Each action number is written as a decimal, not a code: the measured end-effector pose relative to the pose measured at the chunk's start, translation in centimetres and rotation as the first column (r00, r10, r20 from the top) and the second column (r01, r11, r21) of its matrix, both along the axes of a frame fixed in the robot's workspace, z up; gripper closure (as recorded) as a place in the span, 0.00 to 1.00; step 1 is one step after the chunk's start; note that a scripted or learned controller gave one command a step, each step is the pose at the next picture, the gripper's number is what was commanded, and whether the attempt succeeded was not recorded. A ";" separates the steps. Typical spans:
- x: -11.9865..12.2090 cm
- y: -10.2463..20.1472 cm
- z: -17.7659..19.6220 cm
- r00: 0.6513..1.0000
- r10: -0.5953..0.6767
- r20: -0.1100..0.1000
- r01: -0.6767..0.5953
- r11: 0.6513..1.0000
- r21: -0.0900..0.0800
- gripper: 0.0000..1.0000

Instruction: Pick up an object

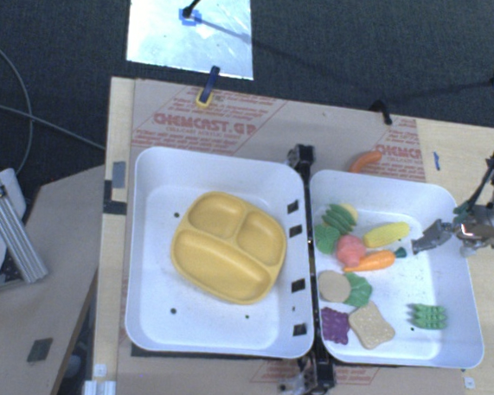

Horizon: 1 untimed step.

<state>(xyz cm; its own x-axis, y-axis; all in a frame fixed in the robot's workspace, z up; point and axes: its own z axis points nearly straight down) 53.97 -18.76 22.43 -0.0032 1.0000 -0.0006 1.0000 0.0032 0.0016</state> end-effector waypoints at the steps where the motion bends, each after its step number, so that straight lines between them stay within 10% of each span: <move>1: -5.1 6.6 -6.9 1.000 0.004 -0.008 -0.004 1.000 0.005 0.00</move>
